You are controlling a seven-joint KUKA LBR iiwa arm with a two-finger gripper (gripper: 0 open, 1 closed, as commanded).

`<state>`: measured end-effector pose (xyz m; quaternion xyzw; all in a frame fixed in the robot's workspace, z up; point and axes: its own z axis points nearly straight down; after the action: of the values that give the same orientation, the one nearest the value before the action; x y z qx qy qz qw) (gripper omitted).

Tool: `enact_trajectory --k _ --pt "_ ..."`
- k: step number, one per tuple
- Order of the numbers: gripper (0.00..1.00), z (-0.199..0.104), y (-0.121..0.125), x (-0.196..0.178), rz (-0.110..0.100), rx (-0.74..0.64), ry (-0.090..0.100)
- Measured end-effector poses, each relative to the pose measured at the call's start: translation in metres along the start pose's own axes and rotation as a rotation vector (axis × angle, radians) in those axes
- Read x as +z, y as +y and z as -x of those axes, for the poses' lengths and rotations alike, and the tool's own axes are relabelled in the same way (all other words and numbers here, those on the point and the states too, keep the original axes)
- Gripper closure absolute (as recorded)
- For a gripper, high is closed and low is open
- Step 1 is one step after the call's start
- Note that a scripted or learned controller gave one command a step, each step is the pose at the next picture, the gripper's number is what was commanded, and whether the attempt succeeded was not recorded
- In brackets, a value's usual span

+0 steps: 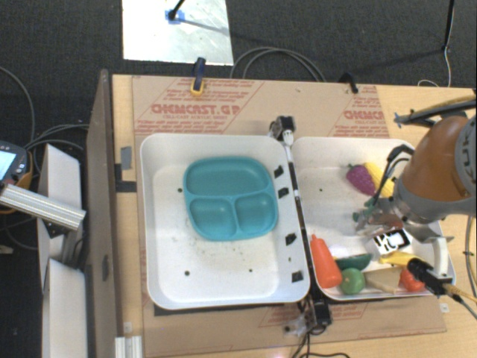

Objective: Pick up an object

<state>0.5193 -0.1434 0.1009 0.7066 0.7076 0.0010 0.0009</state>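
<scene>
My gripper [370,222] hangs low over the middle of the right bin [328,162], below the grey arm with its orange band [440,162]. Just beyond it lie a purple toy vegetable [360,177] and a yellow corn cob [381,179]. Along the bin's near wall sit an orange carrot [323,259], a dark green vegetable [352,262], a green round fruit [352,280], a beige piece [381,280], a yellow piece [399,258] and a red piece [411,278]. A black-and-white tag [391,239] shows beside the gripper. Nothing is visibly held.
The left bin [164,200] holds a teal divided plate [229,198]. A black-clipped divider [292,200] separates the bins. Cables run behind the bench, and a metal rail [41,206] lies at the far left.
</scene>
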Motion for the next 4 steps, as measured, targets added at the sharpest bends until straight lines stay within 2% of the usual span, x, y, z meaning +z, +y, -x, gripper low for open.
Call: enact_trajectory --k 1,2,3,4 --pt "1.00 0.063 0.043 -0.073 0.010 0.003 -0.008" --pt "0.00 0.059 0.040 -0.068 0.000 0.000 -0.001" --pt "0.00 0.031 0.110 0.014 0.004 -0.008 -0.001" --pt "0.00 -0.020 0.142 0.022 -0.041 0.004 0.001"
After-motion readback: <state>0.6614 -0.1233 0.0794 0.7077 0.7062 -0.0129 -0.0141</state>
